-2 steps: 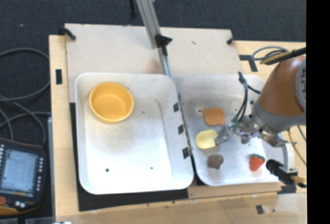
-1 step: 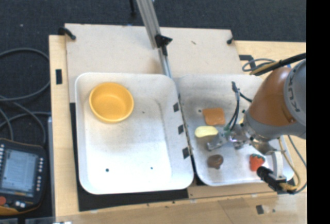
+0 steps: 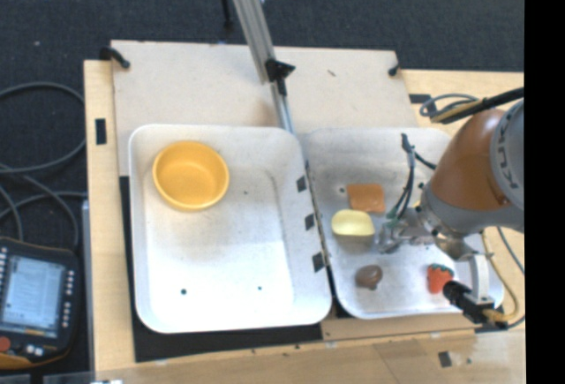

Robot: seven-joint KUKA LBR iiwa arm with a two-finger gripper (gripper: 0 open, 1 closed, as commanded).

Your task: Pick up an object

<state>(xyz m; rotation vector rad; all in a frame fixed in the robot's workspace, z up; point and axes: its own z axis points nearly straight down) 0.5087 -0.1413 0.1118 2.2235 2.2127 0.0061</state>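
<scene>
The right bin (image 3: 388, 148) holds an orange-brown block (image 3: 365, 197), a pale yellow rounded object (image 3: 352, 224), a brown lump (image 3: 369, 276) and a red object (image 3: 438, 278). My gripper (image 3: 395, 237) reaches down into this bin from the right, below the orange wrist band (image 3: 472, 161). It sits just right of the yellow object and above the brown lump. I see nothing held between its fingers.
A yellow bowl (image 3: 191, 176) stands in the far left corner of the left bin (image 3: 229, 285). A metal pole (image 3: 252, 11) slants up from the bins' back edge. Cables (image 3: 441, 104) lie at the right. A teach pendant (image 3: 35, 303) rests left of the bench.
</scene>
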